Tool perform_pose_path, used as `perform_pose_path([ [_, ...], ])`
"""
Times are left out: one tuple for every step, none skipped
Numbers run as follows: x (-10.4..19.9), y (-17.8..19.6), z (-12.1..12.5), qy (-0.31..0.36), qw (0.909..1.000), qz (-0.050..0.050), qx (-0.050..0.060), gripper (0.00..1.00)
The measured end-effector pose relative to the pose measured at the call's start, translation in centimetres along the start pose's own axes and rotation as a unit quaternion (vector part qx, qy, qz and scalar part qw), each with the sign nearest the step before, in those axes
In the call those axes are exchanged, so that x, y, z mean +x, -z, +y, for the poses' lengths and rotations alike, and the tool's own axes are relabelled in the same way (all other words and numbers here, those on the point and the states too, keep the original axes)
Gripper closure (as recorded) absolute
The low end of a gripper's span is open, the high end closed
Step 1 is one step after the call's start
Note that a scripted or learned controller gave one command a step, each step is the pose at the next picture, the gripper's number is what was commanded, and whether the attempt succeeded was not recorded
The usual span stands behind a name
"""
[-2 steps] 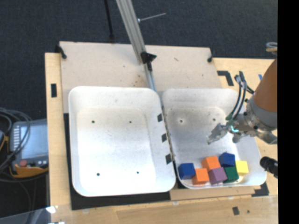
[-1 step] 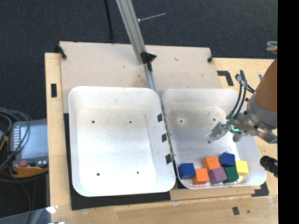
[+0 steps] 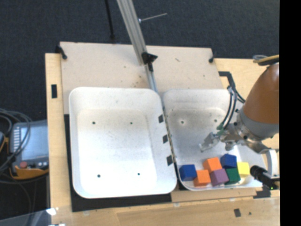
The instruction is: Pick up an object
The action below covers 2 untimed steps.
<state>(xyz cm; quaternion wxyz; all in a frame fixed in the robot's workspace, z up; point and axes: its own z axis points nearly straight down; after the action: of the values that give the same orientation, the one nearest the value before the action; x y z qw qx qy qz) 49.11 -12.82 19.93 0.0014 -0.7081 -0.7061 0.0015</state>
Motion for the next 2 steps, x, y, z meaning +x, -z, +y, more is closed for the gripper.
perform_pose_path([
  [0.5,-6.0,-0.2,0.001,1.0,-0.001,-0.002,0.0],
  [0.3,-10.1,0.1,0.0,1.0,-0.003,-0.007,0.0],
])
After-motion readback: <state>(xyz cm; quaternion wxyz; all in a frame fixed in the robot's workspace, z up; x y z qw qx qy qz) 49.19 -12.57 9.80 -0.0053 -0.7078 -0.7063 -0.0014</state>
